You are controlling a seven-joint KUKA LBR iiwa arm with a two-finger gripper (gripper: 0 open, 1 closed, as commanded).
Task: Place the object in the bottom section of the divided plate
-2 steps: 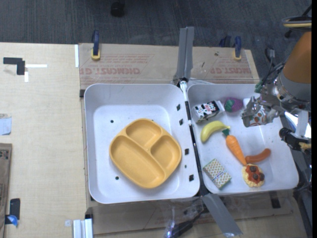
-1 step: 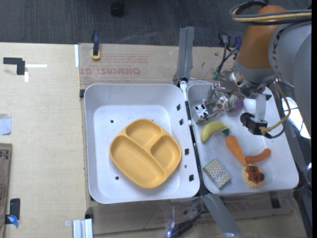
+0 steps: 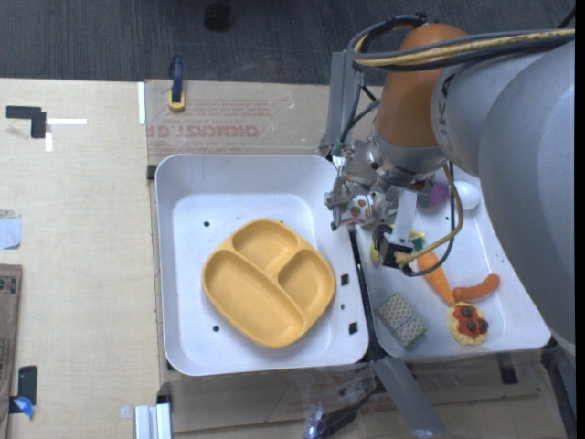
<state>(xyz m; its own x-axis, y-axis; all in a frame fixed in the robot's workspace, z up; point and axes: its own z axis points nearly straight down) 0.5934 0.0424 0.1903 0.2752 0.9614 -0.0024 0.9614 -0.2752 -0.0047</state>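
Yellow plate (image 3: 265, 286) lower-left of gripper (image 3: 354, 207)

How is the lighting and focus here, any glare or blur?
Camera view: soft, even light; the plate is sharp, with a faint shadow along its lower edge; its bin shows no harsh glare; the arm, nearest the lens, looks soft.

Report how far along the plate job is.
Done: nothing yet; the yellow divided plate in the left bin lies bare. In hand: the gripper is over the right bin at its left edge, near the carrot, grasp unclear. Left: grasp, carry over, set in bottom section.
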